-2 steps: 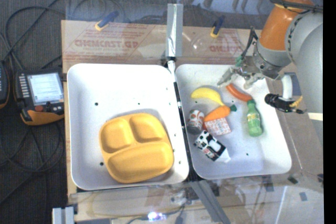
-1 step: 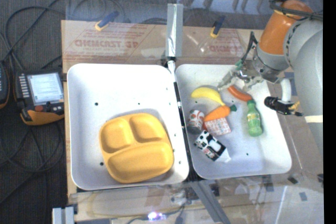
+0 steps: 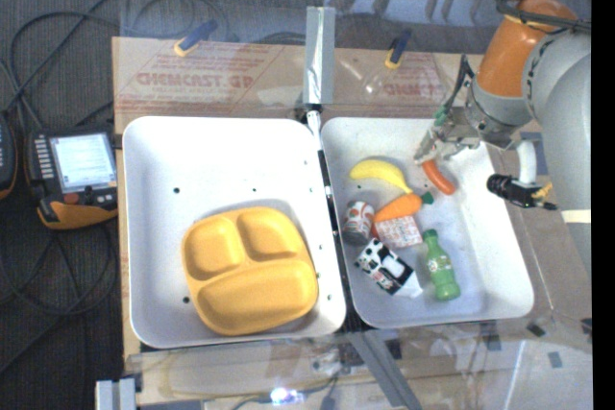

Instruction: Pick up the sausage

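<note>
gripper at the sausage, grasp not confirmed

while the near side of the bench carries only clutter, the work sits at the far end of the right bin (image 3: 500, 274). nearest the camera, the yellow divided tray (image 3: 252, 269) lies in the left bin (image 3: 163, 206). in the right bin, going away: green bottle (image 3: 440, 266), black-and-white toy (image 3: 384, 269), small can (image 3: 358, 219), carrot (image 3: 399, 206), banana (image 3: 380, 173). beyond these, the sausage (image 3: 438, 177), a short reddish piece, lies near the bin's far right corner, just beside the carrot's leafy end. the gripper (image 3: 440, 142) hangs directly over it, fingertips at or touching its far end; whether the jaws are released or clenched cannot be told at this slant. judgement: the step in hand is the grasp. recommended: centre the fingers across the sausage's short axis, descend fully before closing, keep clear of the carrot and bin wall, lift straight.
</note>
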`<state>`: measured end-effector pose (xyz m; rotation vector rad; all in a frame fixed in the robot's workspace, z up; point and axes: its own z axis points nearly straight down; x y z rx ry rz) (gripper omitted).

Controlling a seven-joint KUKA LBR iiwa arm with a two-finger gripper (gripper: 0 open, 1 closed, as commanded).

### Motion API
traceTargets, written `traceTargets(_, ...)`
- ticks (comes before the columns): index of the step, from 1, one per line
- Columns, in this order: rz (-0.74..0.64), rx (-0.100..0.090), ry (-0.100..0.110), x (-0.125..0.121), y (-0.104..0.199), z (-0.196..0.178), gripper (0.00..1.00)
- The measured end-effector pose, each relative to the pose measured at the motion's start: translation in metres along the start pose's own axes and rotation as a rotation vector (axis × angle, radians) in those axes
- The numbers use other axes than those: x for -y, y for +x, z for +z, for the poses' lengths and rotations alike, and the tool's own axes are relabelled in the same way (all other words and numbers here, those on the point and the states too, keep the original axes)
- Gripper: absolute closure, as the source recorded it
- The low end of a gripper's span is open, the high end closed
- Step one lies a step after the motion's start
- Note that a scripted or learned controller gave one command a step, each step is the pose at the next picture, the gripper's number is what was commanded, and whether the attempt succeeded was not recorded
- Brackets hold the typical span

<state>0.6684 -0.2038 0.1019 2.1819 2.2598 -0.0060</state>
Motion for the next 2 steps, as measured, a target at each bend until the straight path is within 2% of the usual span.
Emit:
traceTargets(1, -0.117, 0.001, -0.002, -0.001, 0.033, -0.103, 1.0)
traceTargets(2, -0.292, 0.0, -0.001, -0.001, 0.033, -0.073, 1.0)
